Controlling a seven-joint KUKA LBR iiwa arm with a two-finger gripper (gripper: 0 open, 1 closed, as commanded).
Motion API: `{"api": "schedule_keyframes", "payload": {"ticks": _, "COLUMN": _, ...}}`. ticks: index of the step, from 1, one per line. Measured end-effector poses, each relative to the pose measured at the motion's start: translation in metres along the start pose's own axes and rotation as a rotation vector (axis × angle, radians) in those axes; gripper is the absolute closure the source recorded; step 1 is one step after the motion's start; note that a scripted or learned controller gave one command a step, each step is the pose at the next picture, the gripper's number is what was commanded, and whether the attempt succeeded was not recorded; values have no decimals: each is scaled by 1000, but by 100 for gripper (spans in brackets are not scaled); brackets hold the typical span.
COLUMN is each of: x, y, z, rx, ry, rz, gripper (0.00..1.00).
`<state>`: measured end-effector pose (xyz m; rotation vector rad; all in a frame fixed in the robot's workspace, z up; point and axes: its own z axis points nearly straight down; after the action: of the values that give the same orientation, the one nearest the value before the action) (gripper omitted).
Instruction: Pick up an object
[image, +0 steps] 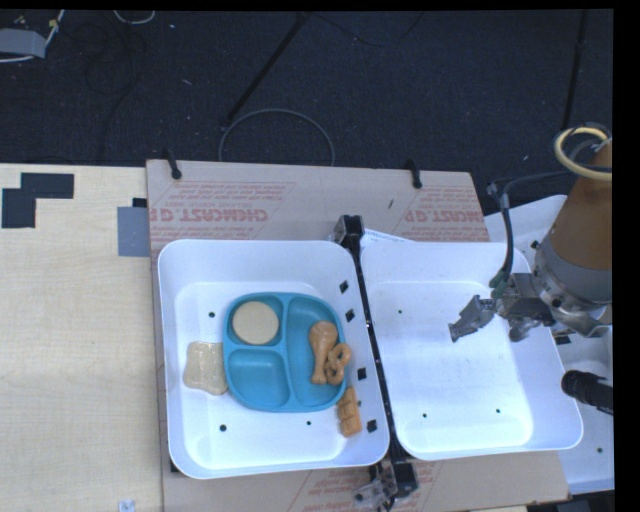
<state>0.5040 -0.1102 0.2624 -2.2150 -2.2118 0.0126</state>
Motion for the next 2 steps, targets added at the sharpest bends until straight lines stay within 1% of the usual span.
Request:
{"api": "schedule_keyframes", "payload": {"ticks": 1, "x": 0, "y": 2, "z": -5, "rx": -10, "ry": -1, "rz": -2, "gripper": 0}}
{"api": "schedule_keyframes", "payload": {"ticks": 2, "x": -2, "y": 3, "z": 39, "rx": -5, "ry": 0, "rz": -2, "gripper": 0}}
